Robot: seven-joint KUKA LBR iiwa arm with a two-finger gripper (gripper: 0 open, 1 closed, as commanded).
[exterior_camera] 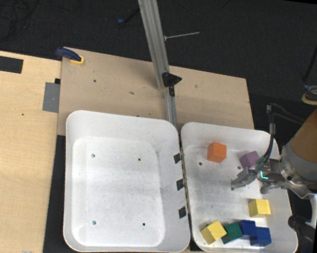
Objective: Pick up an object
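I see two white bins: the left bin (116,184) speckled with faint grey, the right bin (214,189) holding an orange cube (217,152), a purple block (249,159), two yellow cubes (260,208) (213,232), a green block (232,231) and blue blocks (255,232). The bench (117,85) is pale wood.

Two bins sit side by side on the tabletop (123,86), the left bin (118,184) and the right bin (228,133) touching along their inner walls. My fingers (244,180) hang over the right bin's middle. Behind them lie two blocks: one (217,151) to the left, another (249,159) just beside me. A block (259,207) lies in front of me. Along the front wall three more blocks (237,232) huddle together, touching.
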